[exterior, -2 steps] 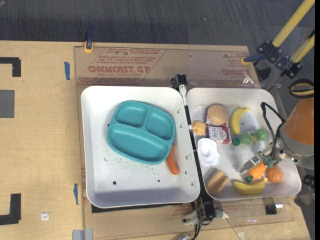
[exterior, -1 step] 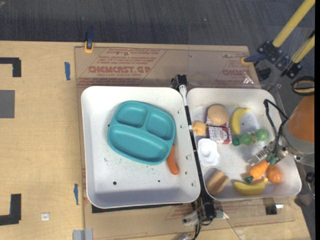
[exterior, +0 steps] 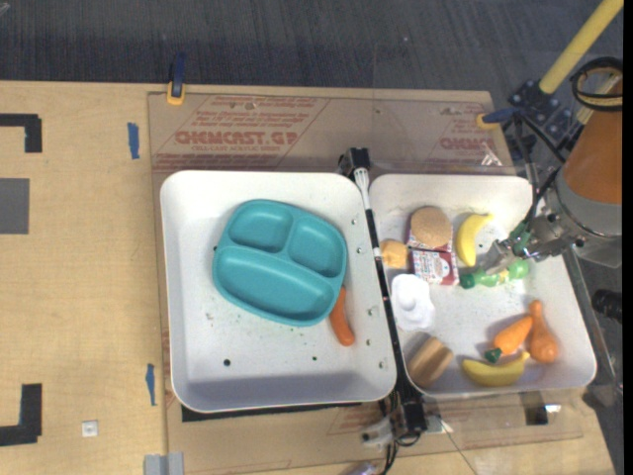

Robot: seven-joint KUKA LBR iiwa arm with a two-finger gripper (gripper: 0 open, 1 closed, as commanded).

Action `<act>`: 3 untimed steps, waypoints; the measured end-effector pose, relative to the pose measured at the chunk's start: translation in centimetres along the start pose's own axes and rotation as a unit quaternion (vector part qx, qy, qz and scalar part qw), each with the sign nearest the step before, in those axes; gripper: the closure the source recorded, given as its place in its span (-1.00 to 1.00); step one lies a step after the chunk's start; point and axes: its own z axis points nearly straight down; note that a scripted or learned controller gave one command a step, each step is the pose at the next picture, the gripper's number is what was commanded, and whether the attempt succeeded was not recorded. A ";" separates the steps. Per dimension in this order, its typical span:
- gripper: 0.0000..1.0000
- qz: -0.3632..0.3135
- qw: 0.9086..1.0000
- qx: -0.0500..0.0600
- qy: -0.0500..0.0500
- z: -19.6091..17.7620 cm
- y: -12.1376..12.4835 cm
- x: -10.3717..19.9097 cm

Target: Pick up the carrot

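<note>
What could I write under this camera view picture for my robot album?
The gripper reaches into the right bin over toy food, while a carrot lies beside the teal plate in the left bin.

A robotics lab was indicated. Two white bins (exterior: 188,364) were set side by side on a cardboard-covered bench (exterior: 79,265), marked with black tape (exterior: 25,132) and blue tape (exterior: 133,140). Plastic toy food (exterior: 495,369) was scattered in one bin, and a clamp (exterior: 177,77) was fixed at the bench's edge.
</note>
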 end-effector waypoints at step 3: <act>-1.00 -0.027 1.000 -0.002 -0.003 13.7 -4.1 -1.1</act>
